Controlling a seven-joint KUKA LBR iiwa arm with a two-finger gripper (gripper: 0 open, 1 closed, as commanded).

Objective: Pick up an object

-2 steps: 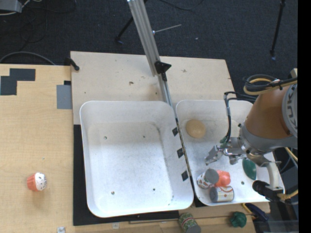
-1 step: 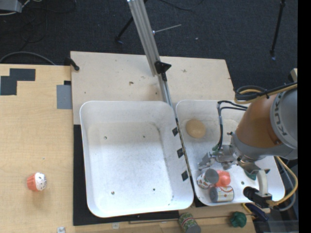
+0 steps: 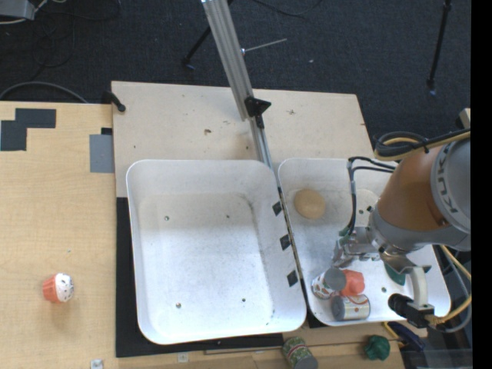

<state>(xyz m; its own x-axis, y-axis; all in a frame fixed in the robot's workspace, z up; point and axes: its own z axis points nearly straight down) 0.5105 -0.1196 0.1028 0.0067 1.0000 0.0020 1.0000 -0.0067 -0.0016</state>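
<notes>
My gripper (image 3: pixel 347 258) sits low over the orange cup (image 3: pixel 352 283); I cannot tell its state, wrist blocks it

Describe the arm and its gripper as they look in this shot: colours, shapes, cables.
The arm is thick and rounded, with a grey shell and a broad orange band above the wrist. Black cables loop along its left side, and a yellowish one trails at lower right. The gripper is a small grey metal block with dark parts, too cluttered to make out further.
</notes>
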